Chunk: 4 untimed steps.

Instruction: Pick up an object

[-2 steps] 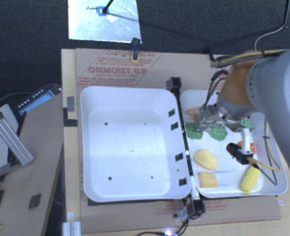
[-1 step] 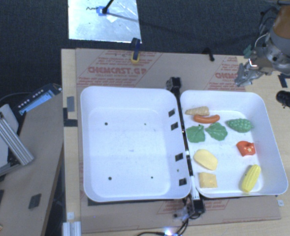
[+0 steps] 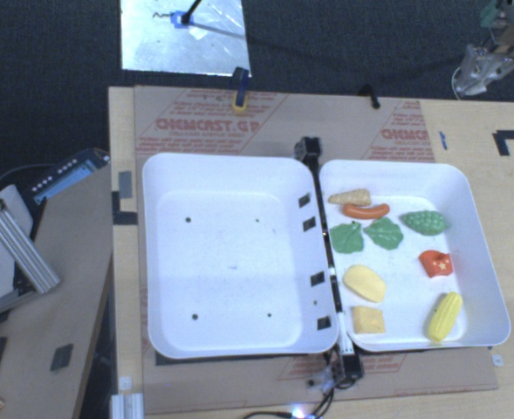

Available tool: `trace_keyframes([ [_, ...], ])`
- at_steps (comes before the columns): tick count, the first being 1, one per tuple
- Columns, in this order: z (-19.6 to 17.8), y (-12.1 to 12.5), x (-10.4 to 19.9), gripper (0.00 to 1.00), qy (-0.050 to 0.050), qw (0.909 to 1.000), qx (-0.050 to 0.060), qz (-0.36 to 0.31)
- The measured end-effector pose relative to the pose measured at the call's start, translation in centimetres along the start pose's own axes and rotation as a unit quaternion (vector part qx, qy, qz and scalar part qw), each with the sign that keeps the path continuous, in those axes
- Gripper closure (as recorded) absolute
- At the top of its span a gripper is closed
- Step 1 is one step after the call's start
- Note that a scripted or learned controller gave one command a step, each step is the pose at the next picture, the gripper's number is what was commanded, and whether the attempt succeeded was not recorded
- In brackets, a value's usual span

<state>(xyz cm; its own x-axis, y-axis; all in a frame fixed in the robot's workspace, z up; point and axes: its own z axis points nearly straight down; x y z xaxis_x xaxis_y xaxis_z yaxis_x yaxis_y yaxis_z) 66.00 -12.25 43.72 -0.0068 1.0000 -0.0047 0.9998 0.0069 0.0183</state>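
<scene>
Corn cob (image 3: 444,316), my pick candidate, lies at 5 o'clock in right bin (image 3: 479,225), clear of red pepper (image 3: 435,263), so access looks easy. Long axis runs 1-to-7 o'clock. Gripper (image 3: 488,59) parked high at 1 o'clock beyond bin; cannot tell its state.

A brown cardboard sheet (image 3: 265,116) with red printing covers the bench. Just beyond its far edge lies a shiny metal plate (image 3: 156,24); a yellow clamp (image 3: 239,101) stands on that same edge. Left of the sheet sits a blue-edged device (image 3: 65,175), with an aluminium rail (image 3: 17,247) nearer.
</scene>
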Motion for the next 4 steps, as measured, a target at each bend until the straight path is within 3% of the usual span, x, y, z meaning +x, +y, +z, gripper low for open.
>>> trace_keyframes([
  [1,-10.2,-1.1,-1.4,1.0,0.0,1.0,0.002,0.001],
  [2,7.6,-0.5,-2.2,1.0,0.004,0.9999,0.016,0.003],
  [3,-11.0,-1.9,-2.6,1.0,-0.001,1.0,-0.002,0.001],
  [4,5.9,-2.2,1.4,1.0,0.005,0.9999,0.016,0.0],
])
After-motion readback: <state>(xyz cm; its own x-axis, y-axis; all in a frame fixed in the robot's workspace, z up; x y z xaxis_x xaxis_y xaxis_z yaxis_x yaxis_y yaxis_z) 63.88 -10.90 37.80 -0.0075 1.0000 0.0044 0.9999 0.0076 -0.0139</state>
